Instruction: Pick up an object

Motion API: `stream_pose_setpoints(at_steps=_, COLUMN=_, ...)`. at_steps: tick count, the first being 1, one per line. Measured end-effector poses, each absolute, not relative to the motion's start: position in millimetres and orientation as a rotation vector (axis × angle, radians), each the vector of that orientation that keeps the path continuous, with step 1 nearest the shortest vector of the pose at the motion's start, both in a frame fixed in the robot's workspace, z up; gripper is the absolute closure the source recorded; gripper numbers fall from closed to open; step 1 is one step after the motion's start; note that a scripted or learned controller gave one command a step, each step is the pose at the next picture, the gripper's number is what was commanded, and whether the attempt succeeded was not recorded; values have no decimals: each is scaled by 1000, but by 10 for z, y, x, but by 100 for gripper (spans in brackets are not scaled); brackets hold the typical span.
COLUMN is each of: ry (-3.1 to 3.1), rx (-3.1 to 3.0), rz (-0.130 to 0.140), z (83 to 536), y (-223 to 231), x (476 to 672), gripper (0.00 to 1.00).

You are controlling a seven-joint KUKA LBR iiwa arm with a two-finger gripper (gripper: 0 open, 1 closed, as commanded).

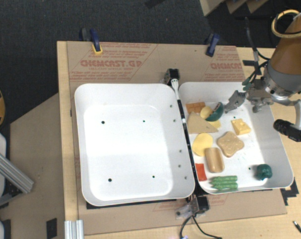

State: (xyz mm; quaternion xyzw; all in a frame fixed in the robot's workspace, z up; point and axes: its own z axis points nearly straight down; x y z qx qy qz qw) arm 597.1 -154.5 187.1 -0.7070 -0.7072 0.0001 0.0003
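**Hand low over the far side of the right bin, toy food spread below it**

The arm (286, 59) comes in from the right, its orange band above the grey wrist, and the hand (238, 99) sits over the far part of the right bin (282, 156). One grey finger (234, 100) slants down to the left, its tip just beside a dark green piece (216, 112). I cannot tell from this angle whether the hand is wide or narrow, or whether anything is between its fingers.

The things to pick all lie in the right bin. At its far left is an orange block (194, 107), with a small yellow round piece (206, 113) touching the green one. Nearer lies a pale cheese wedge (201, 125), then a yellow disc (202, 143). A yellow cube (240, 127) sits apart toward the middle, to the right of the wedge. A tan slice of toast (230, 144) lies near the centre, touching a tan bread roll (214, 160) on its left. A red piece (200, 171) rests against the bin's left wall. Green bean pods (224, 182) lie along the near edge, and a dark teal lump (263, 171) sits in the near right corner.

The left bin (85, 133) stands touching the right one, both on a brown board (66, 108) on the surface, held by blue clamps (94, 40) at the far edge.
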Motion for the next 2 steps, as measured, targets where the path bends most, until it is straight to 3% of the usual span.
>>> stream_pose_setpoints(at_steps=1, ry=-2222, rx=-2220, rz=-5, z=822, y=-1101, x=5819, gripper=0)
stream_pose_setpoints(at_steps=2, ry=-2202, rx=-2212, rz=33, z=864, y=-951, x=6645, gripper=0)
